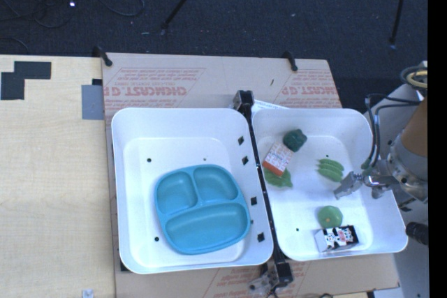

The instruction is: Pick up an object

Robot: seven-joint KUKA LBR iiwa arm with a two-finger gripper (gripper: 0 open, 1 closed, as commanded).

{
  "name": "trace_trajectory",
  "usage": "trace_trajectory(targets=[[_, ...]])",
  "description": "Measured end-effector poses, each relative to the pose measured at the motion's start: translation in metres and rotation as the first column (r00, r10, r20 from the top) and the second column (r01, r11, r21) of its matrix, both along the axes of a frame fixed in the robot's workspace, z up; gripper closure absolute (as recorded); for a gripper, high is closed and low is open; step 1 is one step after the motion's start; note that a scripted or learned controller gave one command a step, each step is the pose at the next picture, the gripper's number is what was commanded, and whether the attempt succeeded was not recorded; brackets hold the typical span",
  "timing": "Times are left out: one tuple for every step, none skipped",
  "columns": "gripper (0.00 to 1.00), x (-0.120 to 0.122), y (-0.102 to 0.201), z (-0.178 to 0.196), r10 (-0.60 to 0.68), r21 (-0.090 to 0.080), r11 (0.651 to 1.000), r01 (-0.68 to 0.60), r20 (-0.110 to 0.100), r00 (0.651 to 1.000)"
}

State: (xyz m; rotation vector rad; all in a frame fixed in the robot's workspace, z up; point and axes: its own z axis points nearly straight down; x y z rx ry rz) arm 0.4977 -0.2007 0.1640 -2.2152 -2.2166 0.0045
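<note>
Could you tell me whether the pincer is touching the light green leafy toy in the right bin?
Apart. The camera view shows bare white bin floor between the pincer and the light green leafy toy, which lies just up and left of it.

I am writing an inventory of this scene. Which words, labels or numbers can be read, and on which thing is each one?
"CHEMCAST GP", red, upside down and repeated: on the cardboard sheet under both bins.
Small box in the right bin: label too blurred to read.
Black and white card: print too small to read.

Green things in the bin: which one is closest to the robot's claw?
The light green ridged piece, just left of the gripper. The dark green lump and the round green ball sit farther off.
</note>
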Motion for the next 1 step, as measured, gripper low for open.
trace_trajectory(targets=[[0.0, -0.0031, -0.0032, -0.0443, -0.001, -0.001, 1.0, 0.001, 0.002, 1.0]])
